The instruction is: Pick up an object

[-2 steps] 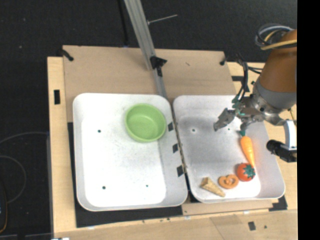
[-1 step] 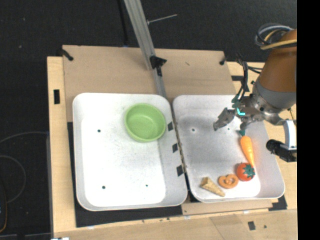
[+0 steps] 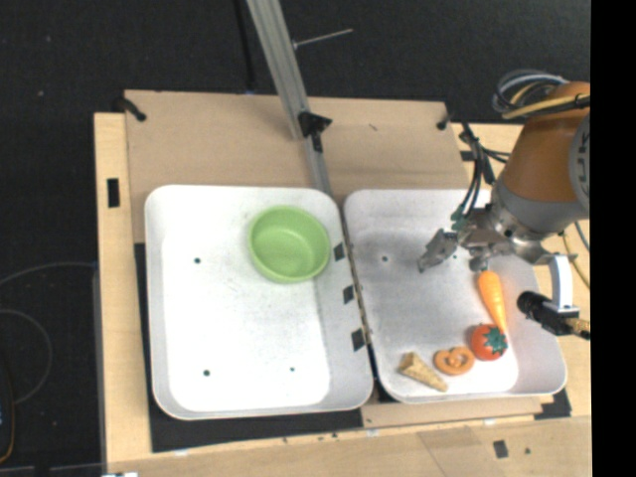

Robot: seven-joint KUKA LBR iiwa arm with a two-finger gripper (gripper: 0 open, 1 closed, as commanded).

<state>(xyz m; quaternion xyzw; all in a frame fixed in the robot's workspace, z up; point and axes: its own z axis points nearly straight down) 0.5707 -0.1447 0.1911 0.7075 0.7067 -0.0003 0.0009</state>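
My gripper (image 3: 456, 257) hangs over the right bin (image 3: 397, 217), its two grey fingers spread open with only bin floor showing between them. An orange carrot (image 3: 491, 299) lies just below and right of the gripper, its top end close to the right finger (image 3: 478, 259). Further toward the bin's front right sit a red tomato (image 3: 488, 342), a small orange round piece (image 3: 454, 361) and a tan wedge (image 3: 422, 371). A green bowl (image 3: 289, 244) stands in the left bin (image 3: 199, 366), near its back right corner.
A slanted metal pole (image 3: 283, 58) rises from behind the gap between the bins. Cables (image 3: 475, 182) hang from the arm's wrist above the right bin's back right corner. A black and white fitting (image 3: 553, 306) sits at the right bin's right rim.
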